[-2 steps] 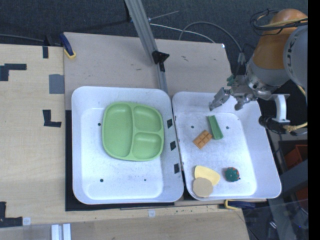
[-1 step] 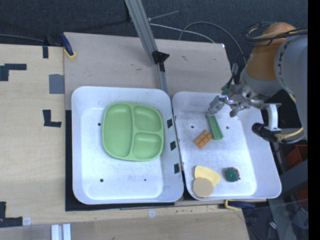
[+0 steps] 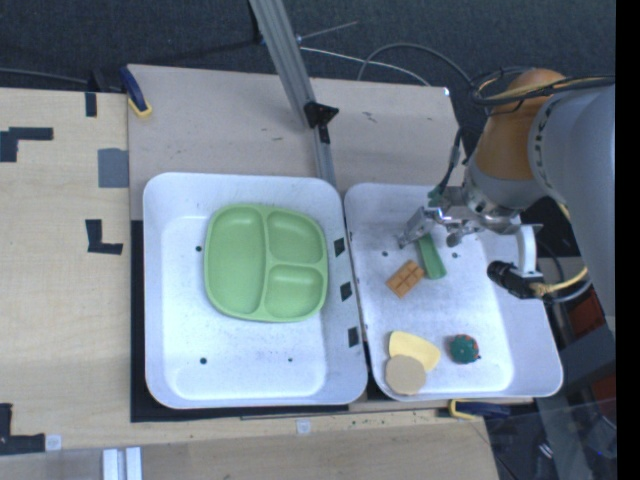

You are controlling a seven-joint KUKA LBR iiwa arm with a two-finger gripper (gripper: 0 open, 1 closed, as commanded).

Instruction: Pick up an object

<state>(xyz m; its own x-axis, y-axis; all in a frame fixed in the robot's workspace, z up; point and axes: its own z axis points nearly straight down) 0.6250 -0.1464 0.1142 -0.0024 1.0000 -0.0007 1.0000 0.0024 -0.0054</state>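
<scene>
Nearest the camera, at the front of the right bin [image 3: 530, 363], a tan disc [image 3: 405, 375] lies touching a yellow piece [image 3: 418, 348] just behind it. Beside them to the right, slightly apart, sits a small ball [image 3: 462, 348], dark green with a red spot. Further back, near the middle of the same bin, a brown block [image 3: 404, 279] with a ridged top lies at a slant. Just beside its upper right corner is a green stick [image 3: 432, 258], which lies lengthwise and points away from the camera. The gripper [image 3: 438, 226] hangs over the far end of this stick, low in the bin, at the end of the grey arm [image 3: 560, 158] that comes in from the right under its orange band [image 3: 510, 133]. Whether the gripper is open, closed or clamped on the stick cannot be told from here, as its metal parts overlap the stick's tip. In the left bin [image 3: 175, 358], a light green plate [image 3: 267, 263] with three compartments lies flat in the middle, well apart from the other things. Beyond the bins, a grey pole [image 3: 285, 53] rises at a slant from the bench [image 3: 220, 128], and thin cables [image 3: 400, 58] run over the dark floor behind it.
</scene>
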